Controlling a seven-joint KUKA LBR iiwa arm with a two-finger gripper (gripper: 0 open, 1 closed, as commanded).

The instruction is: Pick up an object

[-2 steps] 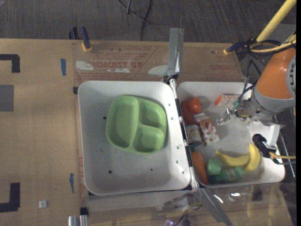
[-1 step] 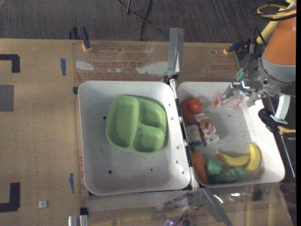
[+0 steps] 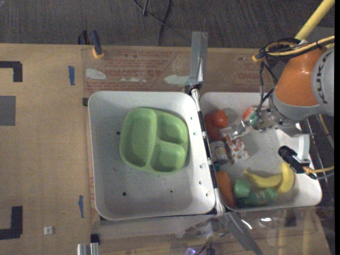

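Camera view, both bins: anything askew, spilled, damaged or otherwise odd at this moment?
Nothing looks spilled or broken. The green divided plate sits at a slant in the left bin. In the right bin, the tomato, carrot and banana crowd the divider and near wall, an ordinary jumble.

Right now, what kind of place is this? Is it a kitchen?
Probably a robot lab, not a kitchen. A grey and orange arm reaches over two white bins on a taped wooden bench, with cables on the floor. The banana and green plate look like toys.
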